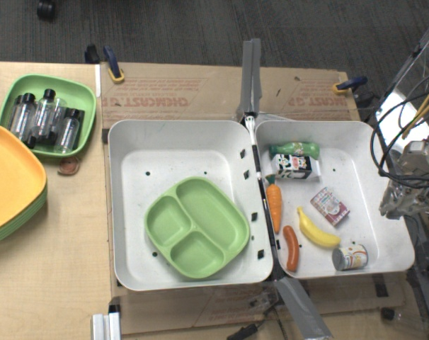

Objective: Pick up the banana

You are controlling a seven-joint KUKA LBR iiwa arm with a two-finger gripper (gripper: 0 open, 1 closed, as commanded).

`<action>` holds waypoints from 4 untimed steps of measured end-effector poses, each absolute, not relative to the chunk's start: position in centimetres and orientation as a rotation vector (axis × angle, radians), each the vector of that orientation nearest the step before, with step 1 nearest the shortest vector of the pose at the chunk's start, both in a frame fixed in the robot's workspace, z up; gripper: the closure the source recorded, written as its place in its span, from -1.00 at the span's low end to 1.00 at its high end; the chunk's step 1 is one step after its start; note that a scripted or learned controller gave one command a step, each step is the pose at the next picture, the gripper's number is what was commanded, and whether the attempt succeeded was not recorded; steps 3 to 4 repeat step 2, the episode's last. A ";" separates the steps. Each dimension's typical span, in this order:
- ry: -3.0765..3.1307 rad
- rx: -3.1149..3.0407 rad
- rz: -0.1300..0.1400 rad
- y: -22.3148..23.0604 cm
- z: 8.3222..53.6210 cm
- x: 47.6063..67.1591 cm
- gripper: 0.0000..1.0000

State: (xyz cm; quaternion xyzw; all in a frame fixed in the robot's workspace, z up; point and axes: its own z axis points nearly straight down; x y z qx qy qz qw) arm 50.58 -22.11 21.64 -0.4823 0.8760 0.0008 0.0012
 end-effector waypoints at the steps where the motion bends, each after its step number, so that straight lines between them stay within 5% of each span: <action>1: 2.800 -1.415 -0.001 -22.2 29.6 48.0 1.00; 2: 2.601 -1.757 0.002 -22.1 26.1 47.9 1.00; 4: 2.601 -1.757 0.002 -22.1 26.1 47.9 1.00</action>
